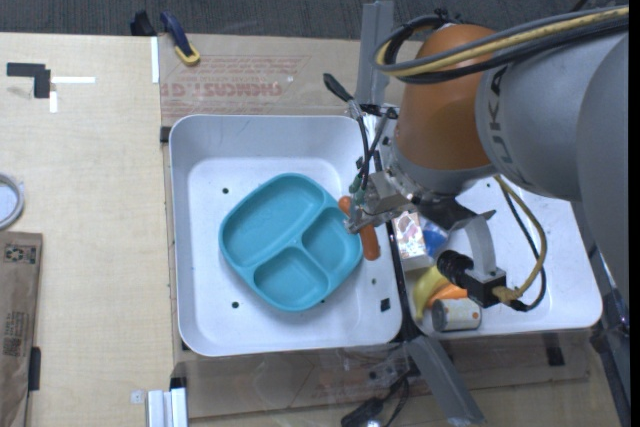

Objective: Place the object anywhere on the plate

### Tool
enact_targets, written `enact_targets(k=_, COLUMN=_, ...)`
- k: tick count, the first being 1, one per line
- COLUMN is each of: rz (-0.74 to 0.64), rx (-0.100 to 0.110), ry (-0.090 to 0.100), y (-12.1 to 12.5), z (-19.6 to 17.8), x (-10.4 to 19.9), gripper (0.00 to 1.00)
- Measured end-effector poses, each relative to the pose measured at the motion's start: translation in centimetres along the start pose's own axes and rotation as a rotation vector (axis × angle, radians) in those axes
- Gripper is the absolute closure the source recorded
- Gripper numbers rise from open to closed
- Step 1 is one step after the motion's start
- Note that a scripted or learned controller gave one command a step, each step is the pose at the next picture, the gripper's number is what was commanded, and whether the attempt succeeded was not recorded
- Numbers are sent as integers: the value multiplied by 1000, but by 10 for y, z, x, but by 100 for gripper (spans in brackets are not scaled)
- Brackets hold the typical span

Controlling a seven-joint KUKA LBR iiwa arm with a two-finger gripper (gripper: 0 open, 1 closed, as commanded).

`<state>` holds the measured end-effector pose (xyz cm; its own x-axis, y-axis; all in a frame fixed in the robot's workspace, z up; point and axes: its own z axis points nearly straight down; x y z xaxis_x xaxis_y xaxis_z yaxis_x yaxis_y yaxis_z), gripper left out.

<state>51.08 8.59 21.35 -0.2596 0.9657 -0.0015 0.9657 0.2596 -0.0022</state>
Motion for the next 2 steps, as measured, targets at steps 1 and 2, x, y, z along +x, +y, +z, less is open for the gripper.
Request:
enact_targets(k=1, rz=-1, rx=0, ry=0, y=0, z=0, x=0, gripper=0)
enact_targets(k=2, rz=-96, rx=2, ry=0, y=17, z=23, x=0, gripper=0)
